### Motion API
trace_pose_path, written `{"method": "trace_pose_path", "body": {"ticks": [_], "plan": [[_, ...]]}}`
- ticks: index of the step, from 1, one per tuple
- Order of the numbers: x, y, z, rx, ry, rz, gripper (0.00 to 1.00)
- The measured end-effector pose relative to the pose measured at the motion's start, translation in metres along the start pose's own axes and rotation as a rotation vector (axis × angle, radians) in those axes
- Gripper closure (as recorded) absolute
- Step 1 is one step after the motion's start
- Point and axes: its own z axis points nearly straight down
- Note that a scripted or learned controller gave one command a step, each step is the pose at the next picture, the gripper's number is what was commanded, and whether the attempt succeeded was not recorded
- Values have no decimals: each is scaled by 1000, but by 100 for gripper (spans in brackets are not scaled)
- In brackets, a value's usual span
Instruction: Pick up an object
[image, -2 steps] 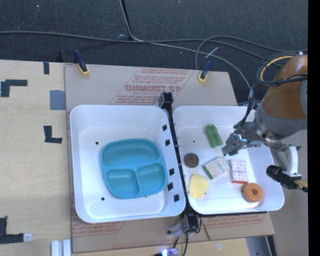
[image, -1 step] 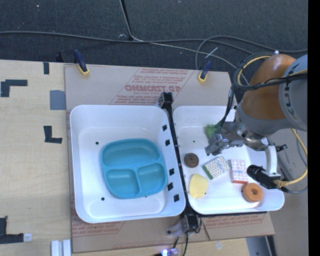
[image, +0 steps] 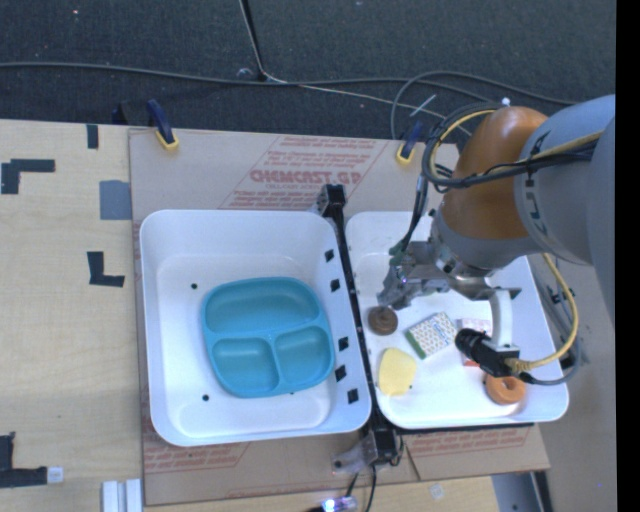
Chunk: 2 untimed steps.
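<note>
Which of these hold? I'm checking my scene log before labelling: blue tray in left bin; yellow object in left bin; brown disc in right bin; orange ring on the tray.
1. The blue divided tray lies in the left bin. True.
2. The yellow object lies in the left bin. False: it lies in the right bin.
3. The brown disc lies in the right bin. True.
4. The orange ring sits on the tray. False: it lies in the right bin.

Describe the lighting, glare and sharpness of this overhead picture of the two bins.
Camera view: even, soft light with faint shadows; the white right bin looks washed out, nearly glaring, while the blue tray in the left bin stays clear. The gripper above the brown disc looks slightly soft; small items lack detail.
</note>
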Motion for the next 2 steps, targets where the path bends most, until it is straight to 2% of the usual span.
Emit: {"method": "trace_pose_path", "body": {"ticks": [2], "plan": [[105,27,-21,-2,0,1,100]]}}
